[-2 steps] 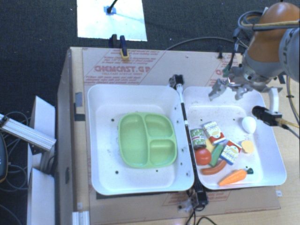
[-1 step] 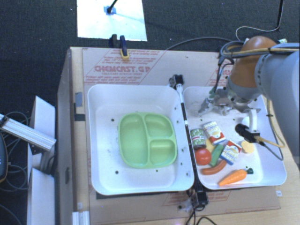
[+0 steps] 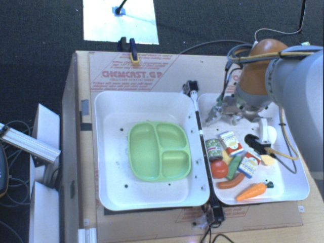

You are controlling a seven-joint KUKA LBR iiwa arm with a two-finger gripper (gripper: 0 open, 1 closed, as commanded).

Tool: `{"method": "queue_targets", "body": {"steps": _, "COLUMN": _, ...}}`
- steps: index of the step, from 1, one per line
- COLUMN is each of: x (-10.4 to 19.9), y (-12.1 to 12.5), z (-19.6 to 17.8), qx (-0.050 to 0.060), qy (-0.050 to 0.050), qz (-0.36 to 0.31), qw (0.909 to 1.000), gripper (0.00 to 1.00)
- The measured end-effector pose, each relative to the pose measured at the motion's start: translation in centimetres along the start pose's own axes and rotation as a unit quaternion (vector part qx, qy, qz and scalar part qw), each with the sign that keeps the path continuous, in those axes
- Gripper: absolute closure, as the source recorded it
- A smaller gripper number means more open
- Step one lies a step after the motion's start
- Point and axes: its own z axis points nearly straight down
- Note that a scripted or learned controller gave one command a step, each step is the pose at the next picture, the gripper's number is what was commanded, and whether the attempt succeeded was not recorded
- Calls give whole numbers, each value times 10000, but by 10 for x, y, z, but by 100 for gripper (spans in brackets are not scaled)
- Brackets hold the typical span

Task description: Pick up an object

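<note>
While toys crowd the near end of the right bin, these lines run near to far:
Carrot (image 3: 251, 191): at 6 o'clock in the right bin (image 3: 298, 184), beside a sausage (image 3: 230, 183)
Tomato (image 3: 218, 169): among small cartons (image 3: 231, 143), likely pick targets
Left bin (image 3: 109, 135): holds a green divided plate (image 3: 159, 151)
Gripper (image 3: 221, 112): at 12 o'clock in the right bin, probably poised to descend; finger state cannot be told

We see two bins side by side on the worktop (image 3: 81, 135): the left bin (image 3: 109, 110) holds a divided plate (image 3: 159, 151); the right bin (image 3: 293, 184) holds a carrot (image 3: 251, 190), tomato (image 3: 219, 169) and small cartons (image 3: 231, 142), with the pincer (image 3: 218, 113) above its rear corner.
</note>
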Motion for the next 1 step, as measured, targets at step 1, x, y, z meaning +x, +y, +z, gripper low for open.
{"method": "queue_targets", "body": {"steps": 1, "x": -2, "y": 26, "z": -1, "qx": -14, "qy": -4, "qz": -4, "qw": 10000, "gripper": 0}}
